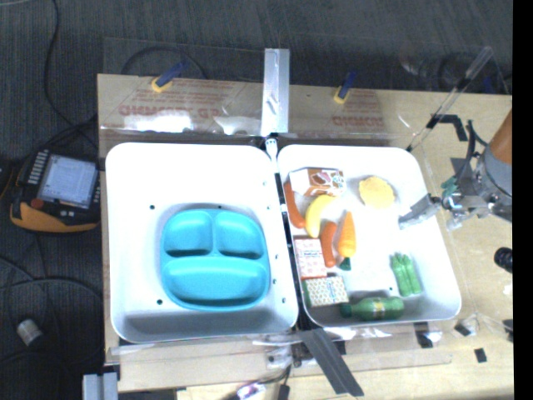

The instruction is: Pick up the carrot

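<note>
- My gripper (pixel 416 215) hangs at the right bin's (pixel 433 248) right rim, off to the side of the pile; whether it is open or closed I cannot tell.
- It carries nothing.
- The carrot (pixel 346 235) lies left of it, mid-bin, pressed against a yellow banana (pixel 319 213) and food packets, so I judge clean access tight.
- A green bottle (pixel 372 308) rests along the near wall.
- The blue divided tray (pixel 215 257) sits in the left bin.

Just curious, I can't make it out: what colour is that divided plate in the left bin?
Light blue; the divided plate shows clearly in the overhead camera view.
</note>
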Motion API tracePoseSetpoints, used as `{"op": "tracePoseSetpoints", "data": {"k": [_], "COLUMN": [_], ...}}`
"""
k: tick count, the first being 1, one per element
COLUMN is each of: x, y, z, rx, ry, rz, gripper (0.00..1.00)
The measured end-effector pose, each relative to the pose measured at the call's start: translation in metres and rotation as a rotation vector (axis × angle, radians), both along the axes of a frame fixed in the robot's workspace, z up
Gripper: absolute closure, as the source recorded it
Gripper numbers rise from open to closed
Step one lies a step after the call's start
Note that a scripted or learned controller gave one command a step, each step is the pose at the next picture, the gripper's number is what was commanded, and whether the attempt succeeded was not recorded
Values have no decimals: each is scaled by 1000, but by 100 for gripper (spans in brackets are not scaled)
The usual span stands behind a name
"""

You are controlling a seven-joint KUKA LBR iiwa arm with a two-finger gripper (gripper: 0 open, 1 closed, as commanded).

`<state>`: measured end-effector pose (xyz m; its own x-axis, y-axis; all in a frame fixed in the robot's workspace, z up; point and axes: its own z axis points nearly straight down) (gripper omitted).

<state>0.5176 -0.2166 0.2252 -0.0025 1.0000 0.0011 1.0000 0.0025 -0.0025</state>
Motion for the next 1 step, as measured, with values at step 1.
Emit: {"op": "tracePoseSetpoints", "data": {"k": [1], "x": [27], "y": [38], "z": [-113], "rx": [0], "ry": [0], "rz": [134], "gripper": [0]}}
